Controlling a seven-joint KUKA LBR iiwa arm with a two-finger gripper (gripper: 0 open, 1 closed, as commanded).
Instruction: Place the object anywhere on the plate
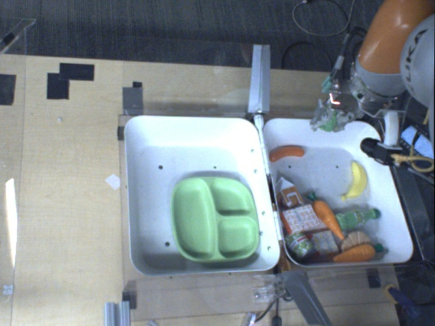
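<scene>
smooth green sectioned plate (pixel 216 217); curved yellow banana (pixel 355 180) apart.

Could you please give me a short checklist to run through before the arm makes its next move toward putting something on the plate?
1. Plate in place: ok. The green plate lies flat in the left bin.
2. Plate free to receive: ok. Nothing lies on its three sections.
3. Things to pick: ok. The right bin holds a sausage, a banana, a carrot and a crowded pile at its near end.
4. Gripper position: ok. The gripper is at the far edge of the right bin.
5. Something held: cannot tell. The gripper tip is too small and blurred.
6. Easy targets: ok. The sausage and banana lie apart from the pile.
</scene>
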